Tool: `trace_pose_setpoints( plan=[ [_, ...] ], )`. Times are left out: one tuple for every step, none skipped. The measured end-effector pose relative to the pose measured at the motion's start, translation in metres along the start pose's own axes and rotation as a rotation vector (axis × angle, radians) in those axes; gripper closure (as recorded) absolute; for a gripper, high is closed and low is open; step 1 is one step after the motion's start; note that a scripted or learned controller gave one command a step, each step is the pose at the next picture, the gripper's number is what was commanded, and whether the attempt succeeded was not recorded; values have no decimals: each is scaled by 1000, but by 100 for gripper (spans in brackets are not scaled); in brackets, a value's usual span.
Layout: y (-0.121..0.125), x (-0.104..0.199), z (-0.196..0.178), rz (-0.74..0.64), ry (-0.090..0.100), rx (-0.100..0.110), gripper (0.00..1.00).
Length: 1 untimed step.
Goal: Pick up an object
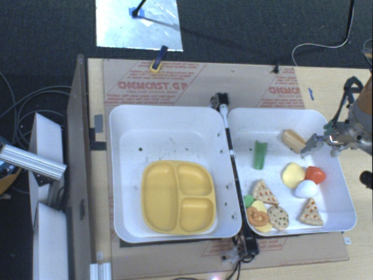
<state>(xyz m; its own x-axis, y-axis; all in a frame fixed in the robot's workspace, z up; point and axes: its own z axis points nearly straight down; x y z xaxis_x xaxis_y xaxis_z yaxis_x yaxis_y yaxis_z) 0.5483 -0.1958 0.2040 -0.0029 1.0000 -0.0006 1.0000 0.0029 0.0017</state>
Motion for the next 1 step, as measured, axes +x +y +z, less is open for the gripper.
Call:
trace_pose_setpoints(
  plan=[
    [47,78,106,-8,3,1,0]
  ],
)
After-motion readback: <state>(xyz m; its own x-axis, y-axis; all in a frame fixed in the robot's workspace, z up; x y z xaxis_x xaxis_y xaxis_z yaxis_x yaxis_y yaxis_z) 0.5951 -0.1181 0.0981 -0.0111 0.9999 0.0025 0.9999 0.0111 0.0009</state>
